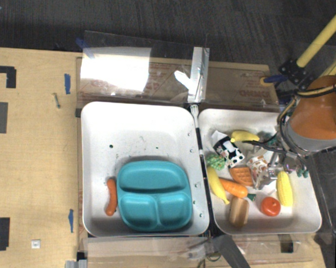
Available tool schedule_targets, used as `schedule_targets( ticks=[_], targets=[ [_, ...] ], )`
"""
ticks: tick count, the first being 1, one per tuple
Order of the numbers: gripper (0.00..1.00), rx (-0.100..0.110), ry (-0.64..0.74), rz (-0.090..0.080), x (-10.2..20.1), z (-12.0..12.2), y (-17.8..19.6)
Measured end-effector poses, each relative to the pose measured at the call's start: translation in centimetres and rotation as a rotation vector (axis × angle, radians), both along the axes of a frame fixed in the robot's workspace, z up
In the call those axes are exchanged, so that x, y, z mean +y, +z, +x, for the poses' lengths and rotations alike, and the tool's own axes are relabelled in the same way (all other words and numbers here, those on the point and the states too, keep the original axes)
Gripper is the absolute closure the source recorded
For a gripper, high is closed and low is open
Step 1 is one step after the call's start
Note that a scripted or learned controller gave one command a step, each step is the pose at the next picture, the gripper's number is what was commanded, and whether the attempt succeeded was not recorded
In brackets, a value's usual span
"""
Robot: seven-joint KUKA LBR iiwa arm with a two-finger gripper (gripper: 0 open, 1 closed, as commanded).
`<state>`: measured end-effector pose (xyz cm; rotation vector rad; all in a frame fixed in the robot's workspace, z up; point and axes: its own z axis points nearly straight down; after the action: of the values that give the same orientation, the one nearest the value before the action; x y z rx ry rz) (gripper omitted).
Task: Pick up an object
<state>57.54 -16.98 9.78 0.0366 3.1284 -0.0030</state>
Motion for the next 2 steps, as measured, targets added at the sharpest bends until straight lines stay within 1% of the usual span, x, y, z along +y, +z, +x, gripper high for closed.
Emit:
schedule_targets(
  ticks=[1, 2],
  targets=[
    [0.0, -0.013, -0.051, -0.002, 2.5, -2.6, -0.4],
    [0.0, 0.019, -0.28, 0.003, 2.4, 5.5, -0.9]
  ],
)
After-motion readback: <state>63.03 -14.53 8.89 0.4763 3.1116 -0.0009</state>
